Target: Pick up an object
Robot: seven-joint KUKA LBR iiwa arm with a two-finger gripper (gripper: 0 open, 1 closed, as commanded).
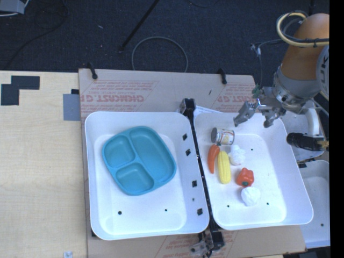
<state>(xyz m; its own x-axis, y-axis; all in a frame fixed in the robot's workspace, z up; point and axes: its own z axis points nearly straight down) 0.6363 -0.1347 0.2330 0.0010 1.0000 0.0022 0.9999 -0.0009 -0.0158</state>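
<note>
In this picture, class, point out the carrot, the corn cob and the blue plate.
carrot [213, 158]: camera view, middle of its orange body.
corn cob [224, 167]: camera view, middle of the yellow cob.
blue plate [165, 153]: camera view, its right rim.

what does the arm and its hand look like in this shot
The arm has an orange section above a grey, rounded wrist housing, with a pale yellowish cable looping over the top. A thin dark wire runs down beside it. The hand is a small grey metal unit with two slim fingers, one on each side.
</note>
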